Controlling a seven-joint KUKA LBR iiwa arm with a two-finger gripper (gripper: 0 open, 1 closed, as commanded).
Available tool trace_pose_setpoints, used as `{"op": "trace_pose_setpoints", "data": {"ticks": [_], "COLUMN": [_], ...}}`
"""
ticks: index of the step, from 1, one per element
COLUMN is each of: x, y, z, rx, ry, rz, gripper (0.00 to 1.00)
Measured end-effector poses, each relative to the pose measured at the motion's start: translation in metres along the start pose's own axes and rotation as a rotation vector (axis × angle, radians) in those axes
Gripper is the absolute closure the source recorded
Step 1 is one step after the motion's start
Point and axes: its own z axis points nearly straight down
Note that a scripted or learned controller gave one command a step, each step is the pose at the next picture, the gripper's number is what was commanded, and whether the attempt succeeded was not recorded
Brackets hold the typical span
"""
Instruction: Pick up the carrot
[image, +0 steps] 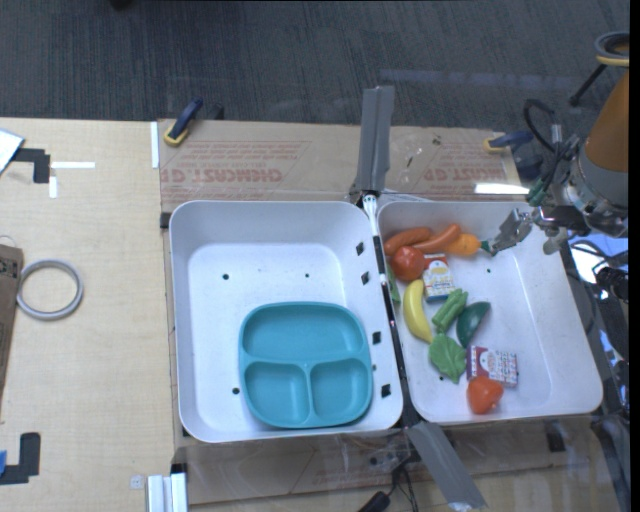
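Note:
The carrot (452, 241) is orange with a green tip pointing right. It lies across the far left part of the right bin (560, 330), against an orange-red pepper (405, 240) and a red tomato (407, 263). My gripper (528, 235) hangs at the bin's far right side, just right of the carrot's green tip. Its fingers are spread, open, with nothing between them. The arm's orange band (610, 140) shows above it at the right edge.
The right bin also holds a banana (416, 310), a small carton (437, 280), green beans (450, 305), a dark green vegetable (472, 318), a red-and-white box (493, 365) and an orange-red fruit (483, 395). A teal divided plate (305, 365) lies in the left bin (200, 300). A tape roll (45, 288) sits far left.

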Motion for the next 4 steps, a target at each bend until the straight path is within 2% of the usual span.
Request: {"op": "trace_pose_setpoints", "data": {"ticks": [1,2,3,4], "x": [0.018,0.021,0.021,0.103], "y": [0.059,0.068,0.068,0.065], "z": [0.049,0.121,0.11,0.007], "rx": [-0.003,-0.012,-0.012,-0.004], "ry": [-0.001,-0.004,-0.005,-0.001], "rz": [-0.169,-0.324,-0.324,-0.246], "gripper": [0.0,0.0,1.0,1.0]}}
